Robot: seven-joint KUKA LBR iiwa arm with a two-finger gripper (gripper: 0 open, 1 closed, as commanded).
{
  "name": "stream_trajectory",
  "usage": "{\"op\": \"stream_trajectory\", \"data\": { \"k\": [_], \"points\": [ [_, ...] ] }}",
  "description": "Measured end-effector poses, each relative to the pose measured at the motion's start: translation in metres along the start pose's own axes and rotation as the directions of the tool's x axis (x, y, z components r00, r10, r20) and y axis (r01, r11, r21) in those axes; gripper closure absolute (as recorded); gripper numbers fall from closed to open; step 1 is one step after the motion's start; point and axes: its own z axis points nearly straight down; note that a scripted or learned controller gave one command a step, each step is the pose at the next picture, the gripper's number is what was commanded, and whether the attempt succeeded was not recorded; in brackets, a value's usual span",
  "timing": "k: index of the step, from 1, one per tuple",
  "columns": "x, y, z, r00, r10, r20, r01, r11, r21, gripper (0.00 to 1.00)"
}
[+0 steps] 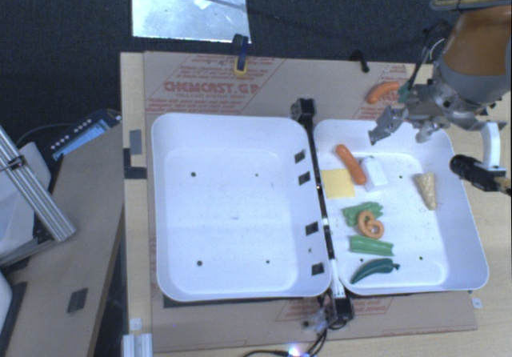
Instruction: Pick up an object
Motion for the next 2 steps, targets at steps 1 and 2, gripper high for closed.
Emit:
{"op": "stream_trajectory", "data": {
  "k": [1, 2],
  "points": [
    [0.006, -0.033, 0.139, 1.000, 0.002, -0.002, -0.002, 1.000, 0.012, 0.00],
    [-0.012, -0.071, 0.188, 1.000, 0.002, 0.000, -0.002, 1.000, 0.002, 0.00]
  ]
}}
